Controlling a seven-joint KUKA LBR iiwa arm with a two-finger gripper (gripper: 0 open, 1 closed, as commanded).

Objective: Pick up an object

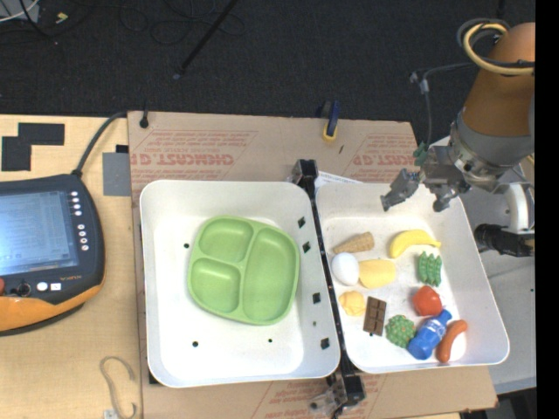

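The right bin (489,317) holds several toy foods: a banana (413,241), a white egg (345,269), a tan bread piece (354,243), a yellow wedge (377,273), a green vegetable (428,267), a red tomato (427,300), a chocolate bar (375,315), broccoli (400,330), a blue bottle (428,336) and a sausage (451,340). My gripper (417,196) hangs over the bin's far edge, above and beyond the banana. It is open, with nothing between its fingers.
In the left bin (166,321) lies a green divided plate (244,269). A black divider (319,269) runs between the two bins. On the bench at the far left rests a teach pendant (44,243). A yellow and blue clamp (331,122) stands behind the bins.
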